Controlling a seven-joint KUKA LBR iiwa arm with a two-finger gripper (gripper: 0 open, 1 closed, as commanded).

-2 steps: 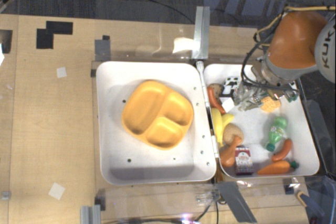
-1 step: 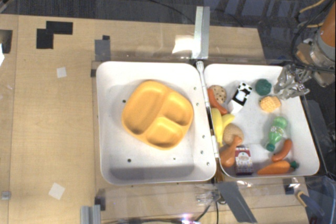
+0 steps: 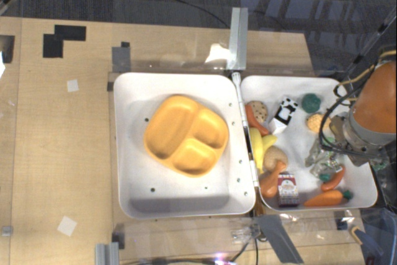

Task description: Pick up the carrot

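The carrot (image 3: 324,198) is orange with a green tip at its right end. It lies flat along the front wall of the right bin (image 3: 366,198), near the front right corner. My gripper (image 3: 325,163) hangs below the orange wrist band, over the right part of that bin. It is just behind the carrot and over a small red-orange pepper (image 3: 334,178). Nothing can be seen held in it, and the carrot rests on the bin floor apart from it.
The right bin also holds a red can (image 3: 286,188), an orange sausage (image 3: 270,180), a potato (image 3: 274,157), a banana (image 3: 257,149), a cookie (image 3: 259,110), a black-and-white piece (image 3: 285,112) and a green piece (image 3: 310,101). A yellow divided plate (image 3: 186,133) lies in the left bin (image 3: 133,195).
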